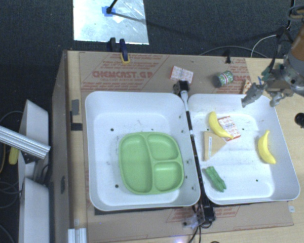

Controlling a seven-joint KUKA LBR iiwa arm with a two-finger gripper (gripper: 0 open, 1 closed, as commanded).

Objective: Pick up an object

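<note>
The right bin (pixel 281 186) holds a yellow banana (pixel 218 125) lying partly against a red-and-white packet (pixel 229 127). A second banana (pixel 265 147) lies near the right wall. A pale wedge-shaped piece (pixel 212 145) and a green pod-like toy (pixel 214 178) lie closer to the divider. My gripper (pixel 261 97) hangs over the bin's far right corner, above and apart from all of them. It is open, its two fingers spread, with nothing between them.
The left bin (pixel 99 110) holds a green divided plate (pixel 151 162). Behind the bins, on the cardboard, sit a small tin can (pixel 224 78) and a paper card (pixel 181 74). A black clip (pixel 183 89) stands at the divider's far end.
</note>
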